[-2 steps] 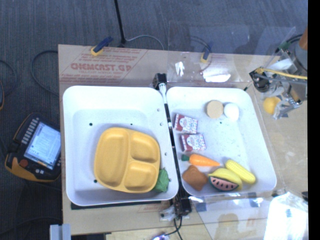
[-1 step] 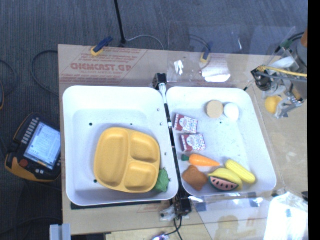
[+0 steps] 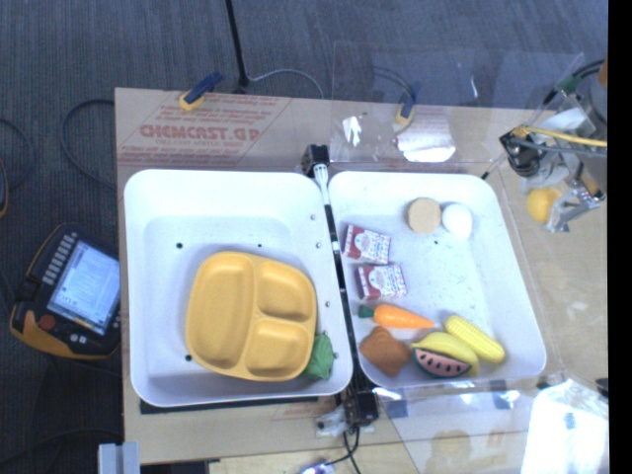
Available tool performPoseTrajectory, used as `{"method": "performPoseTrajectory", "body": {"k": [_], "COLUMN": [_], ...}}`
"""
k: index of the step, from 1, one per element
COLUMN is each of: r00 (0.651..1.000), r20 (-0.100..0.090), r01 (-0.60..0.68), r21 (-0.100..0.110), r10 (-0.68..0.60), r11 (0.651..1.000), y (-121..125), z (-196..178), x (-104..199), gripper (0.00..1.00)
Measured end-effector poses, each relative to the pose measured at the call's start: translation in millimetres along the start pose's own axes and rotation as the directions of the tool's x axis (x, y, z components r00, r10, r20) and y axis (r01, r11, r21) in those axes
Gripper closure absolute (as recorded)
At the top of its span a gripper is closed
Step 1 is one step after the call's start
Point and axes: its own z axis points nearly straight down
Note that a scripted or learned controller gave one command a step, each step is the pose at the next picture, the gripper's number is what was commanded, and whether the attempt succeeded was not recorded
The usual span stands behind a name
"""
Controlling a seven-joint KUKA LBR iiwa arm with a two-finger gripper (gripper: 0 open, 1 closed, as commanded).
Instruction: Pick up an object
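The right bin (image 3: 513, 255) holds a tan round biscuit (image 3: 425, 215), a white egg (image 3: 457, 219), two red-and-white cartons (image 3: 365, 243) (image 3: 381, 281), a carrot (image 3: 403, 317), a brown piece (image 3: 385, 352), a watermelon slice (image 3: 440, 362), a banana (image 3: 444, 345) and a corn cob (image 3: 476, 337). In the left bin (image 3: 158, 215) a yellow divided plate (image 3: 253, 314) lies flat, with a green leaf (image 3: 321, 356) poking out beneath its right edge. My gripper (image 3: 563, 203) hangs at the far right, outside the right bin and above the bench, well away from all the objects.
A black rail (image 3: 331, 235) runs between the two bins. Clamps and cables sit along the bench's back edge (image 3: 202, 89). A handheld controller (image 3: 74, 289) lies on the floor at the left. Clear plastic sheeting (image 3: 464, 398) covers the front right corner.
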Motion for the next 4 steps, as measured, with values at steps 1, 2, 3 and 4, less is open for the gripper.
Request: {"method": "performPoseTrajectory", "body": {"k": [1,2,3,4], "r00": [1.0,1.0,1.0,1.0], "r20": [0.007,0.013,-0.025,-0.021], "r01": [0.002,0.005,-0.016,-0.01], "r21": [0.0,0.0,0.004,0.006], "r10": [-0.002,-0.004,0.016,0.011], "r11": [1.0,1.0,1.0,1.0], "y": [0,0,10,8], "z": [-8,-16,11,2], "x": [0,-1,-84,-83], "gripper": [1.0,1.0,1.0,1.0]}}
